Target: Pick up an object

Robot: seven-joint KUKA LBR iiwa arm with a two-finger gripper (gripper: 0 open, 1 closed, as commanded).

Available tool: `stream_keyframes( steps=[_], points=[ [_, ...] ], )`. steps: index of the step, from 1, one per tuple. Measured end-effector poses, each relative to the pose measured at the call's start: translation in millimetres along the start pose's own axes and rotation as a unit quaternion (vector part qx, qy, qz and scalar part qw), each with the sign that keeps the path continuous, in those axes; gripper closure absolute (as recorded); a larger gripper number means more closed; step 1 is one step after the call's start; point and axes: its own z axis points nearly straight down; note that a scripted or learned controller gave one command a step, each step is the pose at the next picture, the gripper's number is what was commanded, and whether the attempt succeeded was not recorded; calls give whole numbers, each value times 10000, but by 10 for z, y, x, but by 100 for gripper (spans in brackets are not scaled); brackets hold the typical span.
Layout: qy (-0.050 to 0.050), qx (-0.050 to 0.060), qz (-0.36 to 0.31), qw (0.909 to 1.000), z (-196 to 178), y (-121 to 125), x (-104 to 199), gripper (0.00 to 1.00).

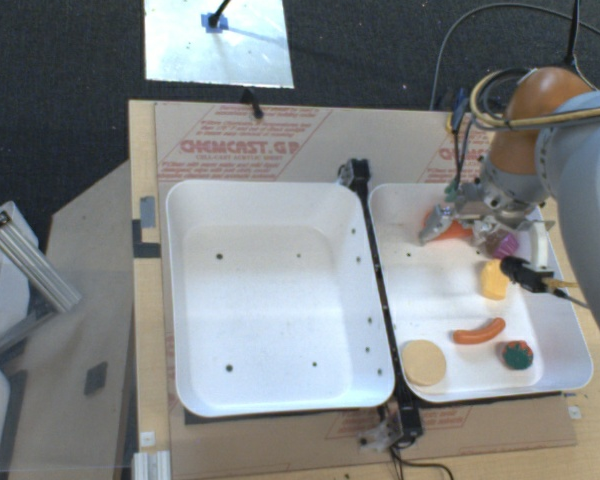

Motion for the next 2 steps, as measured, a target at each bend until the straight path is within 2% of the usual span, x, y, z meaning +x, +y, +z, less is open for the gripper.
stream_keyframes(
  steps=[1, 2],
  points=[
    [3, -189, -20, 9998, -26, -426, -209, 0],
    [-6, -174, -10, 9998, -56, -1244, -232, 0]
  ],
)
